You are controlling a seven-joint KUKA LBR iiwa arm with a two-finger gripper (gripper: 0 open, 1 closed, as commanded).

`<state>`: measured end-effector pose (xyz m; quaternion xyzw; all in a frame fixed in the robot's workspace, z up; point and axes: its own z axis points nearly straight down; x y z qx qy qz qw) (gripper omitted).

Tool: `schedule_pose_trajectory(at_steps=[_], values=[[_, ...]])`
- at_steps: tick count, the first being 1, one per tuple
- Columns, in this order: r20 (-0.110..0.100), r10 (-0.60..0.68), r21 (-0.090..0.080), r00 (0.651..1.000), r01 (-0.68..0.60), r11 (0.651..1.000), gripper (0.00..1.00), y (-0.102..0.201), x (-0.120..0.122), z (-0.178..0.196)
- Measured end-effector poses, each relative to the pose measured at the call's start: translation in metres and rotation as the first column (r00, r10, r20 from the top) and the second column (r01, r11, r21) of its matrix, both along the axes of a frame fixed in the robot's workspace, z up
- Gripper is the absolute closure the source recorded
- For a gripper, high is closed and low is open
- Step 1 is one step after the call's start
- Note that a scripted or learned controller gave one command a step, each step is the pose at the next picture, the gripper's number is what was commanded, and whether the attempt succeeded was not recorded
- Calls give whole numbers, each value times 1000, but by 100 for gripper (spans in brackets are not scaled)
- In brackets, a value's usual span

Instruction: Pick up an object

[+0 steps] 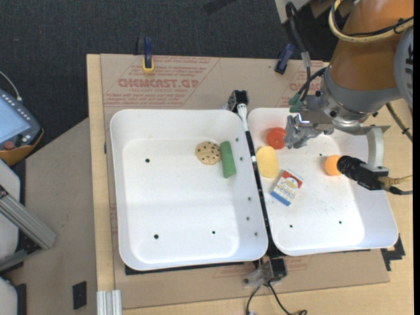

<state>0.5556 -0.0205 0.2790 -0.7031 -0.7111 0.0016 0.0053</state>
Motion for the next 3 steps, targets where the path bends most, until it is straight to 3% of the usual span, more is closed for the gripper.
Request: schedule_pose_trajectory(at_steps=[1, 2, 3], values=[[5, -3, -1, 1000, 3, 1000, 100, 73, -22, -4], [14, -6, -3, 1000, 6, 1000, 100, 109, -40, 36], [16, -5, -1, 1000, 5, 1000, 100, 150, -77, 94]])
